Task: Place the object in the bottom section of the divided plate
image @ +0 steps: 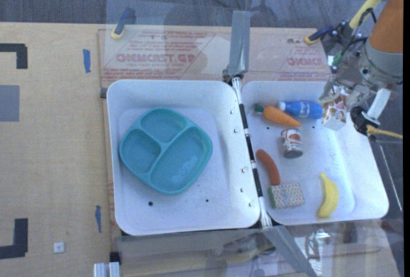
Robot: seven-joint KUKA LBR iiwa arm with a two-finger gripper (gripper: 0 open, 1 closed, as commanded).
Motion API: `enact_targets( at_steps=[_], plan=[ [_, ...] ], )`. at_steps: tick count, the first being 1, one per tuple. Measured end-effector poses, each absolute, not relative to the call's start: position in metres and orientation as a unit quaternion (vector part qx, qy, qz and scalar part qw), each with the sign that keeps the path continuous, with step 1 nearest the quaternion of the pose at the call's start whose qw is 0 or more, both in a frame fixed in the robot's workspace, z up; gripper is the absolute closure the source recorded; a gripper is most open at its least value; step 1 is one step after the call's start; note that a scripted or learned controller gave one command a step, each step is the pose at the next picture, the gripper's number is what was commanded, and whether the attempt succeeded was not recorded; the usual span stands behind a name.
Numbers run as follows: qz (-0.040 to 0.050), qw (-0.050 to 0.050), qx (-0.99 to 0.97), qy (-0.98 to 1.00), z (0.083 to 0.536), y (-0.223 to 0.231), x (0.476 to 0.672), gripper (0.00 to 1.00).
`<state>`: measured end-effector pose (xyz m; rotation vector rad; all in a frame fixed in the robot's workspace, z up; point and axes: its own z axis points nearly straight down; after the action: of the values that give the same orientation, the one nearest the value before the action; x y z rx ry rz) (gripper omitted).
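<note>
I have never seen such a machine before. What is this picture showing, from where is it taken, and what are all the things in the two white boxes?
The picture comes from one camera fixed above a bench, looking down at a slant. The grey and orange shape at the right is a robot arm; its gripper hangs over the right shallow white bin. A small white carton sits right at the gripper; whether it is held, I cannot tell.

In that bin lie an orange carrot, a blue plastic bottle, a small red and white can, a reddish-brown sausage, a speckled sponge and a yellow banana.

The left white bin holds a teal divided plate with three sections.
</note>
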<state>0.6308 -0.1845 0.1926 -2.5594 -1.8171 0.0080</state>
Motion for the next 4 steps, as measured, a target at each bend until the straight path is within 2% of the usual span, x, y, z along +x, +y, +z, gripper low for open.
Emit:
enact_targets(
  at_steps=[1,2,3,4],
  plan=[
    [0.0011,0.001,-0.800,-0.600,0.202,-0.119,0.646,1.00],
    [0.0022,0.003,-0.717,-0.697,0.182,-0.036,0.613,1.00],
    [0.0019,0.001,-0.762,-0.647,0.248,0.031,0.584,1.00],
    [0.0033,0.002,-0.763,-0.647,0.181,0.131,0.562,1.00]
  ],
)
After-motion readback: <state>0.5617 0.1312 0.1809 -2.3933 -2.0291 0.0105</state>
